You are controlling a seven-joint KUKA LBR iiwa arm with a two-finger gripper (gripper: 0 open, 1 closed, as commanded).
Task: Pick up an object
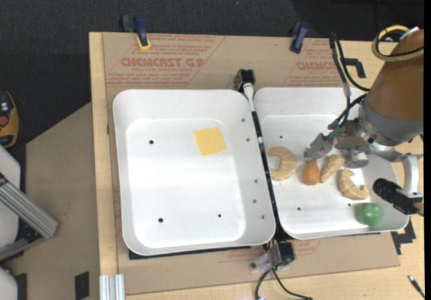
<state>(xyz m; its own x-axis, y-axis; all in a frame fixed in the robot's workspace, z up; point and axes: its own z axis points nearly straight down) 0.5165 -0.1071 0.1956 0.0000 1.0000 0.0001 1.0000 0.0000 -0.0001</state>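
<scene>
Camera view: fingers (328,145) above crowded right bin (296,221); left bin (135,177) roomy.

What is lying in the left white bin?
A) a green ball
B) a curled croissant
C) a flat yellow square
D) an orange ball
C: the flat yellow square lies alone in the left white bin, while the green ball and the other food items sit in the right white bin.

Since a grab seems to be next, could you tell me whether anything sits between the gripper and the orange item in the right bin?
Nothing visible does. The gripper hangs just above and to the right of the small orange item, with bare right bin floor between them. A pale bread-like piece touches the item's right side and could crowd a finger.
</scene>
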